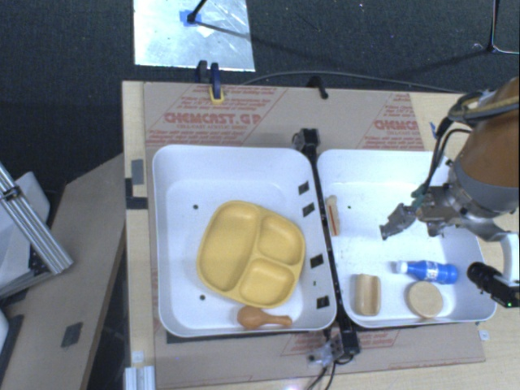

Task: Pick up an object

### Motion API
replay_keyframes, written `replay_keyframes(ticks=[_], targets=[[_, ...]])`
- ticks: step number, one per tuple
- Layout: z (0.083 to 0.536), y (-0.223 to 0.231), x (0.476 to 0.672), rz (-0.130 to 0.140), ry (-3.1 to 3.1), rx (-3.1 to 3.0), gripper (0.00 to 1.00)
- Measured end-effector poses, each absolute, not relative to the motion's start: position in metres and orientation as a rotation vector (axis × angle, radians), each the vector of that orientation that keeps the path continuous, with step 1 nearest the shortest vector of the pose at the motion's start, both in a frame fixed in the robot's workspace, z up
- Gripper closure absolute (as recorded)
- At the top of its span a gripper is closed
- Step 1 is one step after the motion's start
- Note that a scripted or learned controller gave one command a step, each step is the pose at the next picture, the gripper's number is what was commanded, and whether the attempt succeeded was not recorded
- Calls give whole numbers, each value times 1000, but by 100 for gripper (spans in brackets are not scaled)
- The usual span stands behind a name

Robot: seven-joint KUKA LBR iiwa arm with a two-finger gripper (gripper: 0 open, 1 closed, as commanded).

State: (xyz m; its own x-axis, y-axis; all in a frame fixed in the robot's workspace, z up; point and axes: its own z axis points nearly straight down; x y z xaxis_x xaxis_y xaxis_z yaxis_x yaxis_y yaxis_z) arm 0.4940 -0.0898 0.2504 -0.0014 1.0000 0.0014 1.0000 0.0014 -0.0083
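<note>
The bench (268, 108) — covered by a printed cardboard sheet (244, 112) — bears two white bins side by side: left bin (175, 242), right bin (357, 177), rims touching.

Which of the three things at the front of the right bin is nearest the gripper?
The blue bottle: it lies just below the gripper, further back than the others.

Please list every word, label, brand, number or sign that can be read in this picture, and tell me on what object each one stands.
"CHEMCAST GP", red print, on the brown protective sheet under the bins, top left.
The same red print repeats at the sheet's top right, partly behind the arm; only fragments read.
More red print runs along the sheet's lower edge, too cut off to read.
Blue bottle: any label is too small to read.
</note>
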Motion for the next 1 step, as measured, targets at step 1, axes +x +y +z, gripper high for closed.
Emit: replay_keyframes(ticks=[1], targets=[[255,-90,496,-2,-2226,-2218,0]])
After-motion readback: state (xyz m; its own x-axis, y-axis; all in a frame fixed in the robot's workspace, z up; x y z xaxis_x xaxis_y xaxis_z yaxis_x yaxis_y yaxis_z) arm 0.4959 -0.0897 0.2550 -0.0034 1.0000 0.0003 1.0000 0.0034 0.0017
